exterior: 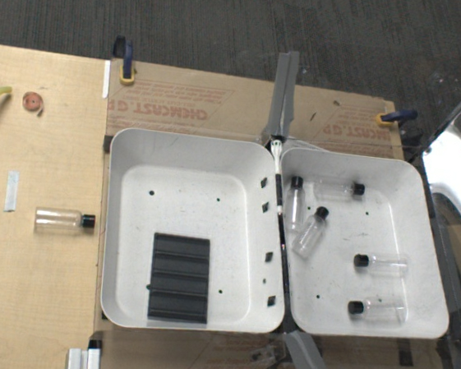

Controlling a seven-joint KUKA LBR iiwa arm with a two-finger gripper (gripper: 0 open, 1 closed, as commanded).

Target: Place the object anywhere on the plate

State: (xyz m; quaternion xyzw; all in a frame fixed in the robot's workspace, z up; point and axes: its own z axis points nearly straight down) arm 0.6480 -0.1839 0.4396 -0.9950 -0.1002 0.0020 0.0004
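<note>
The clear vials (311,233) lie clustered in the right bin (413,180), well apart from the dark ribbed plate (179,278) in the left bin (133,168). Risk: smooth round vials may slip or roll off the plate. Gripper state cannot be told.

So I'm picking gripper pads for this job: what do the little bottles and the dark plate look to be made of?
The bottles look like clear, glossy plastic or glass, since the white bin shows through them; their black caps look like plastic. The plate is dark, matte and ribbed, possibly rubber or plastic.
</note>
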